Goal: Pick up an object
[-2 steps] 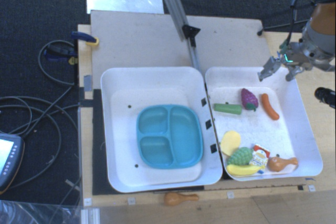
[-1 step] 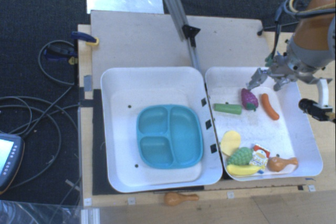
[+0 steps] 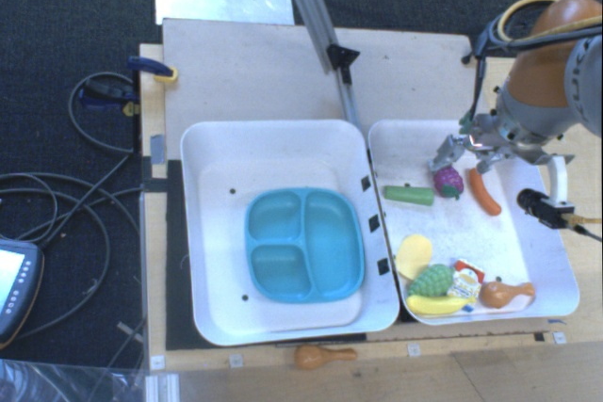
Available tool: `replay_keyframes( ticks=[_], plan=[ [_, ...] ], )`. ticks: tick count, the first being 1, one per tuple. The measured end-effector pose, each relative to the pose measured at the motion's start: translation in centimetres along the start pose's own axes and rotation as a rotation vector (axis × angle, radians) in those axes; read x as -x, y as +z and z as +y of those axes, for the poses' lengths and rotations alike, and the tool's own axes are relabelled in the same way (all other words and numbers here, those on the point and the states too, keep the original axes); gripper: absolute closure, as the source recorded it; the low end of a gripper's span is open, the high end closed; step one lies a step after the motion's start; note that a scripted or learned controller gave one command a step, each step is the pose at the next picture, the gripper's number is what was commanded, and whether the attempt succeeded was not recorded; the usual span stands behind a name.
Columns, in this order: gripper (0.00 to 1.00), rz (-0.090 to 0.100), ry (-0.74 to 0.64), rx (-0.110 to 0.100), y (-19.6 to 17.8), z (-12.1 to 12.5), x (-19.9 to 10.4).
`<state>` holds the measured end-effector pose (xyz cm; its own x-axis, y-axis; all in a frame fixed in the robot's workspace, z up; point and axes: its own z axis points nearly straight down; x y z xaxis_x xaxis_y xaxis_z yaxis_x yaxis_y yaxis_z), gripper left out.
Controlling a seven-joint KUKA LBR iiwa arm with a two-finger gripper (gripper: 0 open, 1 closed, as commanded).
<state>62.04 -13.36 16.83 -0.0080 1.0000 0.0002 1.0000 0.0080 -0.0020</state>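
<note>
Two shallow white bins sit side by side on a bench, seen from above at a slant. The left bin [image 3: 203, 202] holds a blue divided tray [image 3: 304, 245]. The right bin [image 3: 558, 282] holds toy food: a green cucumber [image 3: 408, 195], a purple grape bunch [image 3: 448, 181], an orange carrot [image 3: 484, 191], a yellow lemon-like piece [image 3: 414, 254], a green bumpy fruit [image 3: 431, 280], a banana [image 3: 435, 304], a small packet [image 3: 466, 278] and a drumstick [image 3: 505, 295]. The grey arm [image 3: 546, 71] reaches in from the right. Its gripper [image 3: 467, 160] hangs over the far end of the right bin, fingers spread apart with nothing between them, the grape bunch just below the left finger [image 3: 446, 152] and the carrot just beside the right one. Another drumstick [image 3: 323, 356] lies on the bench in front of the bins.
</note>
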Motion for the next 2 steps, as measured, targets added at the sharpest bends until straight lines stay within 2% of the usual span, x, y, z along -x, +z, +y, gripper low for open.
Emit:
replay_keyframes(
  ticks=[1, 2],
  plan=[
    [0.00, 0.000, 0.007, -0.001, 4.4, 0.0, 0.6],
    [1.00, -0.001, 0.008, 0.007, 2.9, 0.2, 0.6]
  ],
)
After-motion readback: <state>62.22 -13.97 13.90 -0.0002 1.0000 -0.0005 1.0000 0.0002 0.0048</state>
